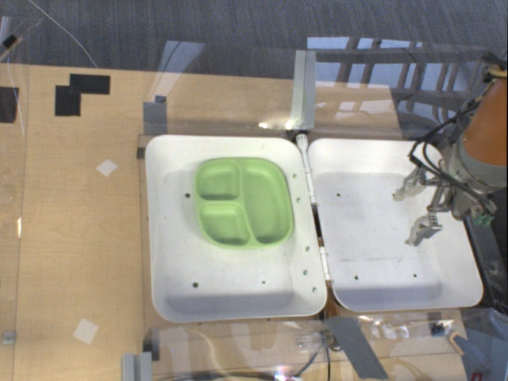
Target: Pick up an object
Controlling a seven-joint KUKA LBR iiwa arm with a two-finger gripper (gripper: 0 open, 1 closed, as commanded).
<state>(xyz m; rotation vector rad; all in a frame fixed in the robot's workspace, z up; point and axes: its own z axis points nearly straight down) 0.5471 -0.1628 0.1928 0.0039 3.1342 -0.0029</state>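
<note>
A light green divided plate [242, 202] with three compartments lies flat in the middle of the left bin [171, 284]. My gripper [414, 210] hangs over the right side of the right bin [357, 292], well to the right of the plate. Its two metal fingers [425, 229] stand apart, open, with nothing between them. The grey arm with its orange band reaches in from the right edge.
A metal divider runs between the two bins. Clear panels and metal brackets stand behind the bins and along the front edge. Cables loop beside the arm's wrist at the right.
</note>
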